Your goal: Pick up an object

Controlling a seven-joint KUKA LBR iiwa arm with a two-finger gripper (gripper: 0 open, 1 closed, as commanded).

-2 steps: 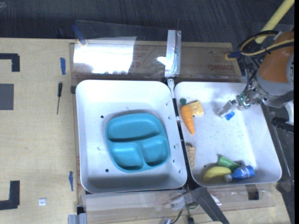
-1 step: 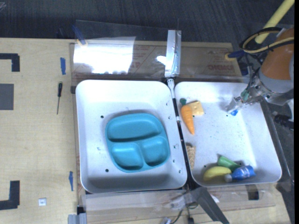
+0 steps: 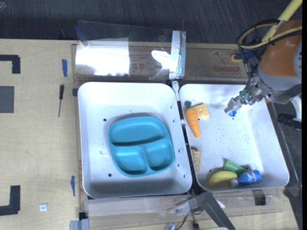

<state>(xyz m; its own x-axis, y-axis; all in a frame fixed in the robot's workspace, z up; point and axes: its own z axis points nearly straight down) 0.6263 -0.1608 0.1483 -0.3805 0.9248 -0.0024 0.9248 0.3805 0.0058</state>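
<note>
My gripper (image 3: 235, 108) hangs over the upper part of the right bin (image 3: 249, 138), near its far right side, with nothing seen between its fingers. An orange carrot toy (image 3: 193, 120) with a green top lies at the bin's upper left beside a yellow block (image 3: 202, 110). At the bin's near edge sit a yellow banana (image 3: 222, 177), a green piece (image 3: 232, 166) and a blue bottle (image 3: 249, 178). A small tan item (image 3: 195, 156) lies by the divider. The gripper is well to the right of the carrot and far above the banana group.
The left bin (image 3: 91, 128) holds a blue divided tray (image 3: 141, 144). A clear plastic panel (image 3: 129, 56) stands behind the bins. A screwdriver (image 3: 61, 98) lies on the wooden bench at the left. Yellow and black cables (image 3: 261, 32) loop near the arm.
</note>
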